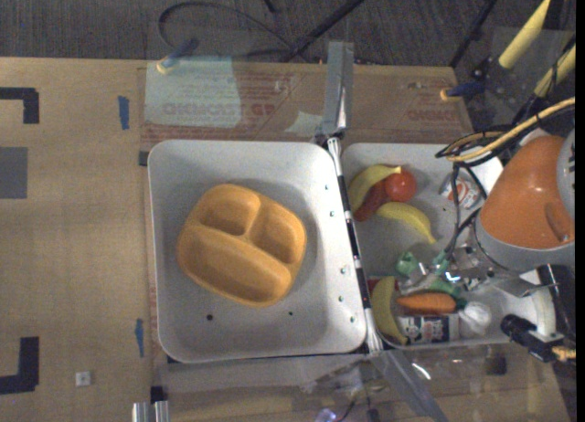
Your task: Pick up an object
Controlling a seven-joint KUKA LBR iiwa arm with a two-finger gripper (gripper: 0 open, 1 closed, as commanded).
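The claw (437, 274), whose grip state could not be told, hung low in the right bin (475, 160) above the carrot (426, 302); it should have descended squarely before closing.

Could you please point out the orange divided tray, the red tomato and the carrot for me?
orange divided tray (241, 244): camera view, on the ridge between its compartments.
red tomato (400, 186): camera view, on its rounded top.
carrot (426, 302): camera view, on its mid-length.
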